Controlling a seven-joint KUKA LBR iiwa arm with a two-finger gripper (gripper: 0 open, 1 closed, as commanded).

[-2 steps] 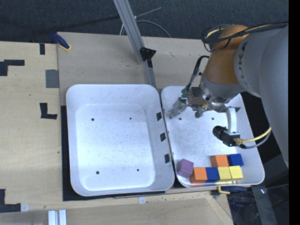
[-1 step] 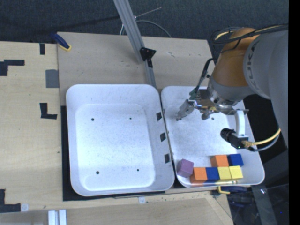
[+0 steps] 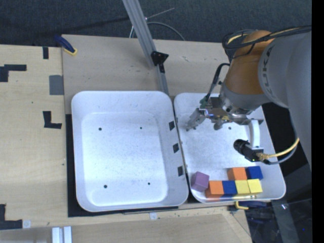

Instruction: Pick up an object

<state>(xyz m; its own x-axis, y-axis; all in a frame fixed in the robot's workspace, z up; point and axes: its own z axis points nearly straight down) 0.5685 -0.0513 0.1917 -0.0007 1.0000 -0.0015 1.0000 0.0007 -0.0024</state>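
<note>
Several coloured blocks lie along the near edge of the right bin [image 3: 217, 151]: a purple block [image 3: 201, 180], an orange block [image 3: 216, 187], a blue block [image 3: 229, 187] and two yellow blocks [image 3: 248, 186]. Behind them sit a second orange block [image 3: 236, 173] and a second blue block [image 3: 254, 172]. My gripper [image 3: 205, 123] hangs over the far half of the same bin, well away from the blocks. Its fingers are spread open, with nothing between them.
The left bin [image 3: 81, 135] sits beside the right one, the two rims touching. A slanted metal pole [image 3: 142, 24] with a black clamp [image 3: 159, 58] stands behind the bins. A small blue and yellow tool [image 3: 66, 43] lies at the bench's far left.
</note>
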